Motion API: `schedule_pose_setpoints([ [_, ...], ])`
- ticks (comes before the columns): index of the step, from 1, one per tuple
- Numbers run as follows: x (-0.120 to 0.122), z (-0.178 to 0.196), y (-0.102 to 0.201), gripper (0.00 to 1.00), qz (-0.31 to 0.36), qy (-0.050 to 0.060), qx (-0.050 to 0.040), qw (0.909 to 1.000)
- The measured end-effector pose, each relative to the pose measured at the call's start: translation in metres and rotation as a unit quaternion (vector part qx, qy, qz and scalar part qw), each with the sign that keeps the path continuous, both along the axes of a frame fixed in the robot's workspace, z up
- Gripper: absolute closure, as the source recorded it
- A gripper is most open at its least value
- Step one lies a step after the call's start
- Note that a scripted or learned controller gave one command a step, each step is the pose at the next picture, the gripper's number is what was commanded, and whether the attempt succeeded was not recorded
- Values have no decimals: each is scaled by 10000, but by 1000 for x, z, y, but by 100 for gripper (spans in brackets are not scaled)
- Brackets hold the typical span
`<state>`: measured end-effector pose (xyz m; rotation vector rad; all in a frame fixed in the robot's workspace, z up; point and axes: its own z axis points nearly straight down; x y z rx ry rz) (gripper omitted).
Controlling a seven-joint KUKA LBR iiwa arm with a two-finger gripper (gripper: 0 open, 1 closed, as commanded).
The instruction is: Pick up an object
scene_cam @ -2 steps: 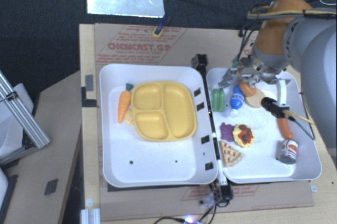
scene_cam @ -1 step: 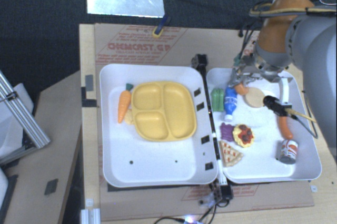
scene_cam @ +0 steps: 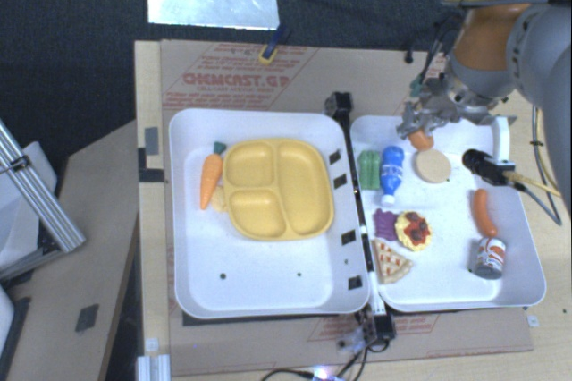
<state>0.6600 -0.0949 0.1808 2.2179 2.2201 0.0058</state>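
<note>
Orange toy piece is seen at the gripper, over the right bin. Grip state cannot be told; a tan disc lies just beside

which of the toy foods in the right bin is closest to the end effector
The small orange piece, at the bin's far edge just under the end effector. The tan round disc is next nearest, and the hot dog farther.

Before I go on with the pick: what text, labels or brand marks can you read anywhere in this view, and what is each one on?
"CHMCAST.G?" or similar, large red print, blurred, letters uncertain: on the cardboard sheet under the bins.
Smaller red line below it on the same sheet: too blurred to read.
Red print on the cardboard's front edge, near the bottom: too small to read.
Label on the small can in the right bin: colours show, words unreadable.
Blue bottle: no readable text.
</note>
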Motion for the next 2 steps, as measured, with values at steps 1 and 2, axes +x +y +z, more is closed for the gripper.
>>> schedule_pose_setpoints([
  [1, 2, 47, 0, 100, 15, -11, -4, 10000],
  [2, -33, 49, 23, 100, 22, 28, 0, 10000],
])
